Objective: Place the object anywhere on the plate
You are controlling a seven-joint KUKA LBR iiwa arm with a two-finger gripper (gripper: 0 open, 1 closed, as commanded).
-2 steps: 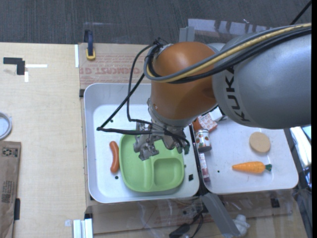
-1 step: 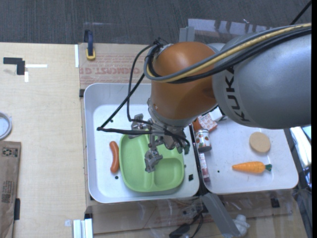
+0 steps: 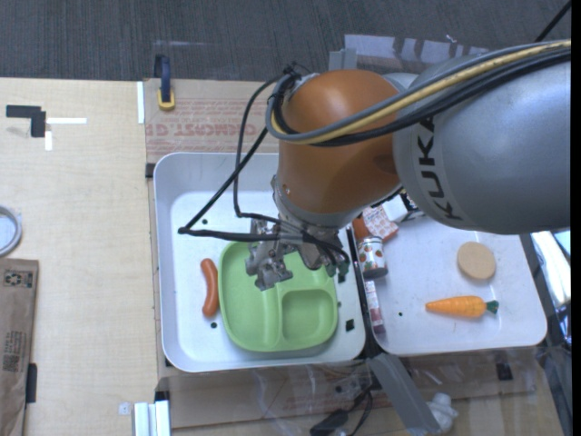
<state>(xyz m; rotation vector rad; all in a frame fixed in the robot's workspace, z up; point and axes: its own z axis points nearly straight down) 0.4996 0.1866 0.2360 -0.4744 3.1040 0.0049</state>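
The tool point(image 3: 275, 266) hovers over the green plate point(image 3: 300, 321); whether it grips anything I cannot tell. The sausage point(image 3: 210, 287) (likely light, smooth, rigid) lies just left of the plate, best pinched across its middle

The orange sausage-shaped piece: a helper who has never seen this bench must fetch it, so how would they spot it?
Look in the left white bin. Beside the green divided plate's left edge, on the bin floor, lies the orange sausage-shaped piece. Unlike the orange carrot in the right bin, it is blunt-ended, with no green tip.
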